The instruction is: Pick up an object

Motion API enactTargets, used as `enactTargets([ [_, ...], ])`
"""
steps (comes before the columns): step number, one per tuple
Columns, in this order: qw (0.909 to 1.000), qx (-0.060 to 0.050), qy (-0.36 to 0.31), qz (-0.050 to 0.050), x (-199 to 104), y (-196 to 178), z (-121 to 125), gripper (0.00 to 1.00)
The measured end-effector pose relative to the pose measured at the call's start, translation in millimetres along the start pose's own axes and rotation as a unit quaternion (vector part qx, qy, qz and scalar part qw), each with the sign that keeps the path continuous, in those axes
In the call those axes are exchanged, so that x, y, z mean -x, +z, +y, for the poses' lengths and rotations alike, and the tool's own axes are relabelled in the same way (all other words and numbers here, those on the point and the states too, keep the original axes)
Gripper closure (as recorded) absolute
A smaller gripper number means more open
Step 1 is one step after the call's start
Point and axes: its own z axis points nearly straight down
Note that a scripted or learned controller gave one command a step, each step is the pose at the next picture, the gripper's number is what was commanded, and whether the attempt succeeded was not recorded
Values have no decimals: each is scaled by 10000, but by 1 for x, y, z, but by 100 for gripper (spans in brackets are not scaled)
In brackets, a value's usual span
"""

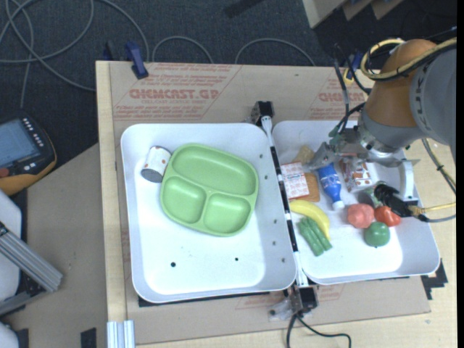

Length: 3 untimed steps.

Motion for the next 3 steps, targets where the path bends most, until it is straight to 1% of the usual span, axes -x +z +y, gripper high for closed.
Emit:
enactTargets([
  [1,9999,-96,-1,48,-17,39,12,0],
  [2,9999,-92,-6,43,-17,29,13,100],
  [3,9999,-119,-8,61,-86,-63,-52,100],
])
